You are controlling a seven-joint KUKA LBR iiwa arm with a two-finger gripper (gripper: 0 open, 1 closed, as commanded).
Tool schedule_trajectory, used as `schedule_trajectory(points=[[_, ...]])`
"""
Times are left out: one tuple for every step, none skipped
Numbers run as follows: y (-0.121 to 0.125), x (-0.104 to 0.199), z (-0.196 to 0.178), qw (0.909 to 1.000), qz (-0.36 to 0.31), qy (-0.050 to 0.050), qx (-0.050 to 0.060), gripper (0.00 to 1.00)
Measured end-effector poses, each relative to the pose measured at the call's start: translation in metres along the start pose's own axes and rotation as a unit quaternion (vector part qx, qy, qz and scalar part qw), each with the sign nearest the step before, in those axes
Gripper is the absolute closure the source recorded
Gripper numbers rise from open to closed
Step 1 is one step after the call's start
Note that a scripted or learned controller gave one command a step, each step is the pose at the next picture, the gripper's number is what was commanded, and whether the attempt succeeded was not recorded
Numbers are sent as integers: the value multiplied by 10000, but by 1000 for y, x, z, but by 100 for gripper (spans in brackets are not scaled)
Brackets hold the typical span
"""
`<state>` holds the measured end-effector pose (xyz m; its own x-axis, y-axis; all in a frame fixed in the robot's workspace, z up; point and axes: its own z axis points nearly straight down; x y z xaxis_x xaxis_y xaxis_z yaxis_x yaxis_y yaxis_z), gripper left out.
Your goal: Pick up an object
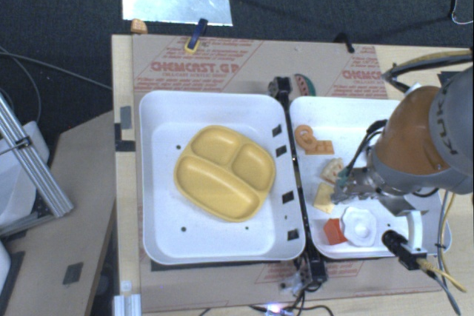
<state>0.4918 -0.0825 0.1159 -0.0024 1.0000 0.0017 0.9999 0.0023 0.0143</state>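
Left bin (159, 159): yellow three-compartment plastic tray (224, 172), tilted.
Right bin (348, 109): orange curled piece (311, 138), tan blocks (326, 185), red block (334, 232).
Hand (345, 187): low over the tan blocks, grip unclear.

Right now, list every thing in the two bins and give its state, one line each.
Yellow divided tray: upright, lying alone in the left bin.
Orange piece: loose in the right bin.
Tan blocks: beside the gripper.
Red block: touching the white piece.

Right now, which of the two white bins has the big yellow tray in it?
The left shallow white bin: the yellow divided plastic tray lies inside it. The right white bin holds small pieces.
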Motion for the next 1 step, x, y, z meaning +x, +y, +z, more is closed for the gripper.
schedule_trajectory(points=[[1,0,-10,10000,-5,2,-12,100]])
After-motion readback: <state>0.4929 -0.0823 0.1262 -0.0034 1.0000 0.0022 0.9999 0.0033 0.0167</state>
